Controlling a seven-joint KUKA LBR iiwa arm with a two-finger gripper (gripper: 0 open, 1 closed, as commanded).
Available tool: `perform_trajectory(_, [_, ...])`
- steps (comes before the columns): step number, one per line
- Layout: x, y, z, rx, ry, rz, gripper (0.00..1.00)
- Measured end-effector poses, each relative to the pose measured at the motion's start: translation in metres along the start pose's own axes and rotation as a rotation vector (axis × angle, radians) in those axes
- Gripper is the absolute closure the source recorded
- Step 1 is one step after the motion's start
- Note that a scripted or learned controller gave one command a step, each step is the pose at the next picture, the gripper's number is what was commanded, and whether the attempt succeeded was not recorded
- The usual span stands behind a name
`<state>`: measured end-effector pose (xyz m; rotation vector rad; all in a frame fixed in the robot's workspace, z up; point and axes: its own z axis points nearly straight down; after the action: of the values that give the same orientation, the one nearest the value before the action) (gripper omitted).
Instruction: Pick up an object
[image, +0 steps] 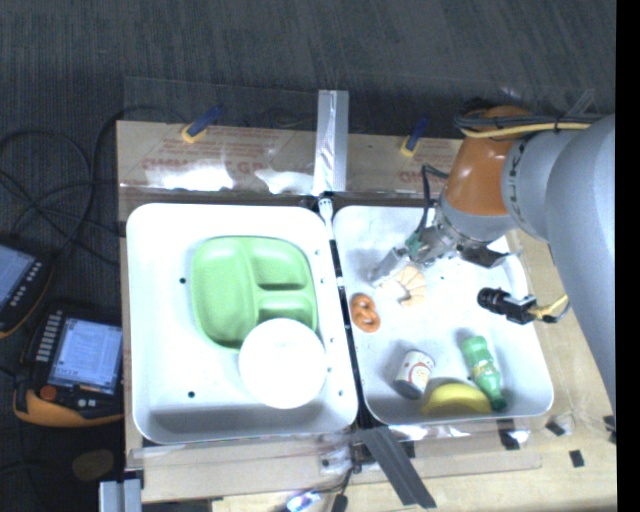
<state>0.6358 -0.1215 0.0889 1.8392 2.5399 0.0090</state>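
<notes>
Pretzel (365, 312), hard against the right bin (535, 395) wall, could slip from our tool (398, 262), which hovers just above it, seemingly open and empty, if a finger strikes that wall.

The grey arm with an orange band reaches from the right into the right shallow white bin (540, 385), its 2-finger gripper (392, 266) low near the bin's far left corner, just beside a small pale object (411, 287). An orange pretzel-shaped toy (365, 312) lies at the left wall. A small can (413, 371), a yellow banana (458, 399) and a green bottle (483, 368) sit along the near edge. The left white bin (160, 400) carries a green divided tray (250, 285) and a round white plate (283, 362).
</notes>
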Motion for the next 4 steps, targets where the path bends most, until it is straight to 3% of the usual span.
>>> perform_trajectory(1, [-0.038,0.008,-0.014,0.011,0.003,-0.054,0.00])
perform_trajectory(2, [-0.018,-0.006,0.000,0.001,-0.009,-0.128,0.00])
perform_trajectory(3, [-0.017,-0.005,-0.008,0.001,-0.004,-0.127,1.00])
perform_trajectory(4, [0.039,0.039,-0.092,0.013,0.002,-0.029,1.00])
